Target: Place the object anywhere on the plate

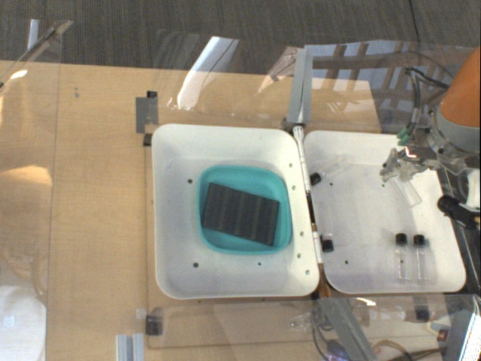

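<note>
- Rising closest to the lens, the grey arm (460,138) with its orange band is seen at the view's right edge, above the right bin (361,201).
- At the arm's end, the pincer (406,164) is held over the far right part of that bin. Whether it is open or closed cannot be told, and nothing is seen in its hold.
- Well apart from the pincer, toward the view's left, the left bin (176,201) is seen just beside the right one.
- A teal square plate (282,186) is set in the middle of the left bin.
- The dark rectangular object (240,213), ribbed and slightly tilted, is found lying flat on the plate, within its rim.
- Nearer the camera than the pincer, two small black-topped clear pieces (409,254) are seen side by side in the right bin; what they are cannot be told.
- Both bins are borne by a pale wooden bench (83,201).
</note>
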Robot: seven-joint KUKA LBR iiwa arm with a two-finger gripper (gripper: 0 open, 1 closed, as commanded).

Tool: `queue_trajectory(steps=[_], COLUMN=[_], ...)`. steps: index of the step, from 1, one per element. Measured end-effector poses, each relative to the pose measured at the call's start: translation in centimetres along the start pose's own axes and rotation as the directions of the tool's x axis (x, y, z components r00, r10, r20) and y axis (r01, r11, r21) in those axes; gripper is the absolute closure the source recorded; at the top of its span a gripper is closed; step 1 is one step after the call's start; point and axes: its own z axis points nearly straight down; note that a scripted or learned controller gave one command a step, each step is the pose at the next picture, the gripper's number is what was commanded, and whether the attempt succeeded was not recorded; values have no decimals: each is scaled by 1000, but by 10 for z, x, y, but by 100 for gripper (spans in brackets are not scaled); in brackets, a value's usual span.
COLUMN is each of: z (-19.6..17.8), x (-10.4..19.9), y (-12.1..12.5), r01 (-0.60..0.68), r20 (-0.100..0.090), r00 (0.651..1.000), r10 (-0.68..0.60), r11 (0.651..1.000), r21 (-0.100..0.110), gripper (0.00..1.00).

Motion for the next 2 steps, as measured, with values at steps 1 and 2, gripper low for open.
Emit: queue_trajectory(steps=[1,2], z=[0,34], x=[0,25], y=[0,-60], r01=[0,-36], r20=[0,-1], r00=[1000,999], r10=[0,36], r11=[1000,999], r21=[0,5], gripper=[0,0])
